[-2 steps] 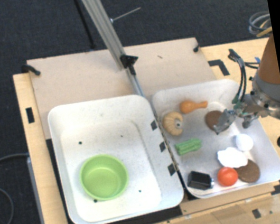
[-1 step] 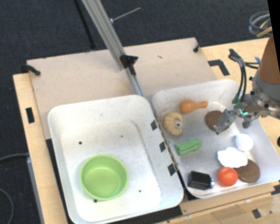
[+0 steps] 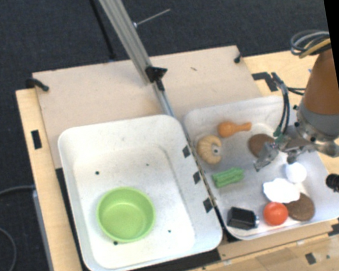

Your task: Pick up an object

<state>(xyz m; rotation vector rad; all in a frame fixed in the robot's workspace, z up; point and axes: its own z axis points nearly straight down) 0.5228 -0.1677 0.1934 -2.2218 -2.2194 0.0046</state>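
My gripper [image 3: 276, 157] hangs over the middle of the right bin [image 3: 237, 113], open, with bare bin floor between its two fingers. A brown rounded object [image 3: 259, 143] lies right at the left finger [image 3: 263, 160]. Just below the right finger is a small white ball [image 3: 295, 173], with a crumpled white item [image 3: 281, 191] beside it. Also in this bin are an orange gourd [image 3: 232, 129], a tan ridged ball [image 3: 209, 148], a green block [image 3: 228, 177], a black box [image 3: 241, 217], a red ball [image 3: 275, 213] and a brown disc [image 3: 301, 208].
The left bin [image 3: 81, 147] holds a green bowl [image 3: 125, 214] near its front. A metal pole [image 3: 130, 41] slants down from the top to the bins' shared edge. The arm's orange band [image 3: 323, 88] and cables stand over the right bin's far right side.
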